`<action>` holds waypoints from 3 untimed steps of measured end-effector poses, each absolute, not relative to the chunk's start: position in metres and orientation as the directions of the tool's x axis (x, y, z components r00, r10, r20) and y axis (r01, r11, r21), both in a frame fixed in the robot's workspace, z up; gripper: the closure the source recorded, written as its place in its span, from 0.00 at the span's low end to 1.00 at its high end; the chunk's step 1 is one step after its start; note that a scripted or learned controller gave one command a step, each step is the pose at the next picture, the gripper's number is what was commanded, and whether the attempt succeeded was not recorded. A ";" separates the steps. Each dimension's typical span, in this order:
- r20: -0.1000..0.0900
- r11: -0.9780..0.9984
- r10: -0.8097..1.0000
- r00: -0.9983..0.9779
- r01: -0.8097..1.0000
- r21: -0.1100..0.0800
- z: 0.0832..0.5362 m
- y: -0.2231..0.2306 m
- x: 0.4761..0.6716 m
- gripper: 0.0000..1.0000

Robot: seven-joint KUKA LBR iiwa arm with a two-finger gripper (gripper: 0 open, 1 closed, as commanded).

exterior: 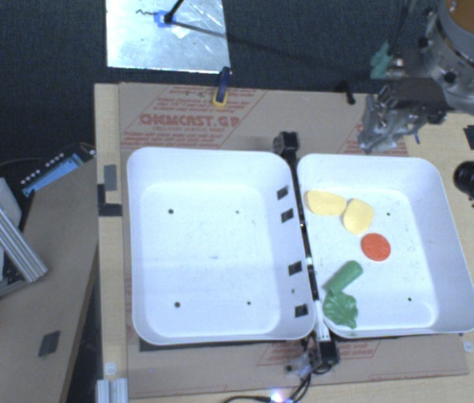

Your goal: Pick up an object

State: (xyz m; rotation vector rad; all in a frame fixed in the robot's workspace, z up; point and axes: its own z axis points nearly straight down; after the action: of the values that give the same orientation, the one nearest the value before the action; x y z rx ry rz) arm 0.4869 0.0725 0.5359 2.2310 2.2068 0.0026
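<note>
The right bin (438, 225) holds a few small things. Two pale yellow pieces (325, 202) (358, 216) lie side by side near its upper left. Just below them sits a round orange-red disc (376, 247). A green, leafy-looking piece (341, 295) lies near the bin's front left corner. My gripper (385, 133) hangs above the bench just behind the right bin's far rim, away from all of these things. Nothing shows between its fingers.
The left bin (207, 246) stands beside the right one, joined by a black hinge strip (299, 225). A shiny metal sheet (168, 23) lies at the back. A yellow clip (220, 99) sits on the cardboard base behind the left bin.
</note>
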 end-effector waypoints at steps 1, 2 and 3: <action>-0.003 -0.013 1.000 0.013 1.000 0.005 0.536 -0.054 0.486 1.00; 0.001 0.013 1.000 -0.013 1.000 -0.011 0.400 0.042 0.486 1.00; 0.002 0.013 1.000 -0.013 1.000 -0.003 0.363 0.134 0.486 1.00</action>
State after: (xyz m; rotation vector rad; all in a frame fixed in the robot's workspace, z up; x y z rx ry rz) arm 0.4855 0.1341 0.3629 2.2091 2.2387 -0.0009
